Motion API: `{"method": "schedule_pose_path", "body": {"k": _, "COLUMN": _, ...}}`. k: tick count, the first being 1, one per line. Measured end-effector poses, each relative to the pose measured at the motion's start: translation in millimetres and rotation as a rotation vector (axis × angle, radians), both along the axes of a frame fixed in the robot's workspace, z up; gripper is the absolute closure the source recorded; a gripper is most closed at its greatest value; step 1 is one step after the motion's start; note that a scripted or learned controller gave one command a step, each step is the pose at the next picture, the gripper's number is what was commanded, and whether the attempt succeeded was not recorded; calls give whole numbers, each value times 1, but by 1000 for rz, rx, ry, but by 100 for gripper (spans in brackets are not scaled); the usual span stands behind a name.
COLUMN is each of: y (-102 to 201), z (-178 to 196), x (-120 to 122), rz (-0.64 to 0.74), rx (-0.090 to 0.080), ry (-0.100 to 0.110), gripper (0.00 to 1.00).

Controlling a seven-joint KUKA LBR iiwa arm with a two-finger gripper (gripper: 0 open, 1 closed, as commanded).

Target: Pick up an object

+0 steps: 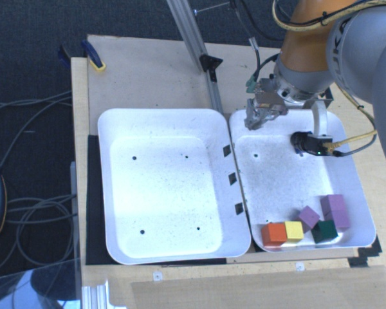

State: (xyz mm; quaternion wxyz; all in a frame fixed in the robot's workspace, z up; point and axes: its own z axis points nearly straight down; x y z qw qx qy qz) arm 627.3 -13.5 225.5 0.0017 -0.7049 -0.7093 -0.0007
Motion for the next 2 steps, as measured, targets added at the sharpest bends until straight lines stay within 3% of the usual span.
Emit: {"method": "schedule_pose_path", "body": {"k": 2, "y": 97, "z": 17, "x": -44, "rz": 0, "rx": 0, "ry": 1, "gripper": 100}}
